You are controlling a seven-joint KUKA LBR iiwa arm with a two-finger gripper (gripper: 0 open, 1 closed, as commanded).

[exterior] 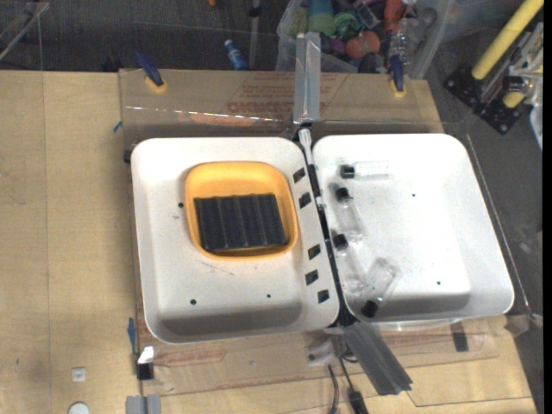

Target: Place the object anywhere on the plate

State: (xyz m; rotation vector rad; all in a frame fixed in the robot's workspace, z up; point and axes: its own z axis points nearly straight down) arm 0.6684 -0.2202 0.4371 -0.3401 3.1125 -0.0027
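An orange-yellow plate (pixel 200 182) sits in the left white bin (pixel 164 274), towards its back. A black ribbed rectangular object (pixel 240 221) lies flat on the plate, covering most of its floor. Nothing touches the object from above.
The right white bin (pixel 431 231) holds several clear plastic vials with black caps along its left side, one (pixel 364 172) at the back and one (pixel 378 285) at the front. A metal divider (pixel 312 222) with black tabs runs between the bins. A crate of coloured toys (pixel 362 7) stands behind the bench.
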